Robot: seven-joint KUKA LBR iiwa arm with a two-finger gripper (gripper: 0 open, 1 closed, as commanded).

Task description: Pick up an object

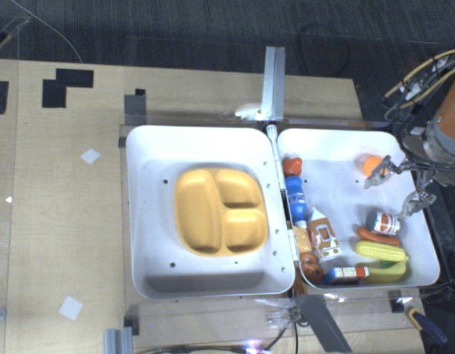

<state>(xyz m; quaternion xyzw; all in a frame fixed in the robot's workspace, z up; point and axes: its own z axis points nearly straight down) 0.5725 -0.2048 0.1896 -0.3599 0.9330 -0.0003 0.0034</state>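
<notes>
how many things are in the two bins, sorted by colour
Going by main colour, as far as the view lets me tell:
Yellow: 3, the divided tray, the corn cob, the banana
Orange or red: 3, the ball, the bottle cap, the sausage
Blue: 2, the bottle, the small tube
Brown: 1, the carton
Dark: 1, the can
Total: 10

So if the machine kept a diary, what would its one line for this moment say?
gripper: open, above right bin, holding nothing | nearest: orange ball, small can | left bin: yellow divided tray
</notes>
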